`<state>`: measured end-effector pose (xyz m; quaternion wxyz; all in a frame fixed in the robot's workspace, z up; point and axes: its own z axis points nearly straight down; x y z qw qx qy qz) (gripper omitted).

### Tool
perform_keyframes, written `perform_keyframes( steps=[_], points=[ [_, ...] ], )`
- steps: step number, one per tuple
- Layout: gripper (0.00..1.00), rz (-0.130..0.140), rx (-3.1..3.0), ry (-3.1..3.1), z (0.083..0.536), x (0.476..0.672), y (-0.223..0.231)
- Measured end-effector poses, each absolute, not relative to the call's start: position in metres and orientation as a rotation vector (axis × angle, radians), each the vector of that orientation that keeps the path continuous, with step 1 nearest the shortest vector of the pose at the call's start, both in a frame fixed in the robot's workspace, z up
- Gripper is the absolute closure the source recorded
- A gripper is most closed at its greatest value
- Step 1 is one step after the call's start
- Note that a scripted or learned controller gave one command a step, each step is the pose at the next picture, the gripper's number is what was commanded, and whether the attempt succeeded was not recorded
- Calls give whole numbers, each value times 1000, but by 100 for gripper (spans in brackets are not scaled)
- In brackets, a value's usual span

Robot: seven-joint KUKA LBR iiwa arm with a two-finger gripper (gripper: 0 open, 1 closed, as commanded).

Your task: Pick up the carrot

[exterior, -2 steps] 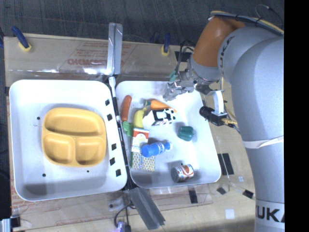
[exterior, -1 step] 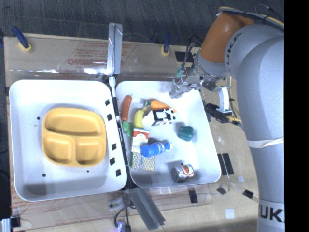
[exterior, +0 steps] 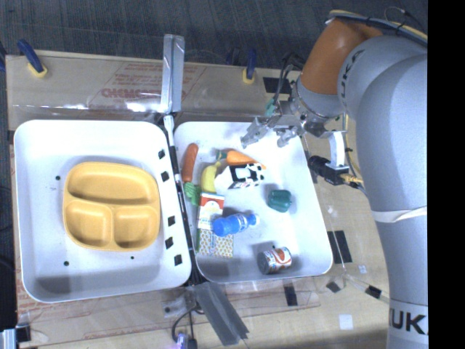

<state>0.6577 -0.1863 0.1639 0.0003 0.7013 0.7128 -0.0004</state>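
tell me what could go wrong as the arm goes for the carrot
The carrot lies packed against the black-and-white toy and near the banana, so the gripper, above and right of it, may catch a neighbour instead. The carrot is slim and tapered; it might slip or roll away.

arm (exterior: 392,195) cut off at right

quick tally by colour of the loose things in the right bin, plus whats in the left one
Right bin:
orange: 2, carrot and sausage
yellow: 1, banana
green: 2, cup and small piece
blue: 1, bottle
black and white: 1, cow toy
red and white: 1, carton
silver: 1, can
patterned: 1, flat packet
Left bin:
yellow: 1, tray
Total: 11
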Motion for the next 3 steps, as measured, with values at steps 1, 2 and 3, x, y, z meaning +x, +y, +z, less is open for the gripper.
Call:
perform_keyframes(
  steps=[1, 2, 3],
  points=[
    [0, -2, 2046, 2387, 154, 657, -159],
    [0, -4, 2007, 2420, 92, 656, -139],
    [100, -4, 2002, 2423, 102, 657, -139]
  ],
)
